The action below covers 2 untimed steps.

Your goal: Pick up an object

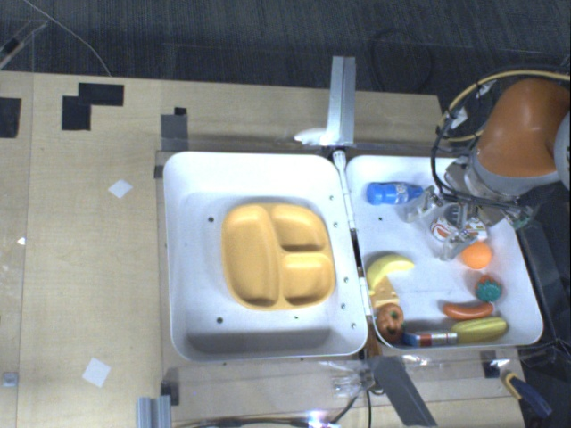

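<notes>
**Orange ball beside the claw, grip state unclear**

Orange ball [476, 256] sits in the right bin [419, 288], just beside and below the gripper [457, 228]. I see the gripper low over the bin's upper right area; can't tell how far it's open or whether it has hold of anything. Blue bottle [393, 193] lies to its left. Banana [388, 267] is mid-bin, near the divider. Along the lower edge: a red sausage [467, 309], a yellow-green piece [480, 329], a teal piece [488, 290]. Left bin [192, 266] holds a yellow divided tray [277, 254]. Arm [522, 136] enters from the right.
</notes>
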Motion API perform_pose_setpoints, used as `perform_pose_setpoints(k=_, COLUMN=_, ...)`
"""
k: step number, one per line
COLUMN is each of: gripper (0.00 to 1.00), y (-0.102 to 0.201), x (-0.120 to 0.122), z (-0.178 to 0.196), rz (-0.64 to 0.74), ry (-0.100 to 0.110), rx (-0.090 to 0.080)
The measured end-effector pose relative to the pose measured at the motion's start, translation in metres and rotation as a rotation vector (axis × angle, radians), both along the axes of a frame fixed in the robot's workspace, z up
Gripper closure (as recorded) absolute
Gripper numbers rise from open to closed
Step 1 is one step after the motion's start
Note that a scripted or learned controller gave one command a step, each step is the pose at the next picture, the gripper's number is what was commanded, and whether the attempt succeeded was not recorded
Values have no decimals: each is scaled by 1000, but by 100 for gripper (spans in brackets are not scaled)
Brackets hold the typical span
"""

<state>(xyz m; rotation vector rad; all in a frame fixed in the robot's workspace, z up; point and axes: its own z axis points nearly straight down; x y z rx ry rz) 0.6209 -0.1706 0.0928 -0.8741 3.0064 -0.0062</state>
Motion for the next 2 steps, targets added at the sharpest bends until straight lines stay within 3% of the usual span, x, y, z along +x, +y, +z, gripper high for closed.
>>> perform_pose_setpoints(k=1, gripper=0, y=70, x=44, z=-4, rz=-25, ry=33, rx=-3)
perform_pose_setpoints(k=2, gripper=0, y=-15, x=21, z=112, rz=-140, ry=-12, rx=-4)
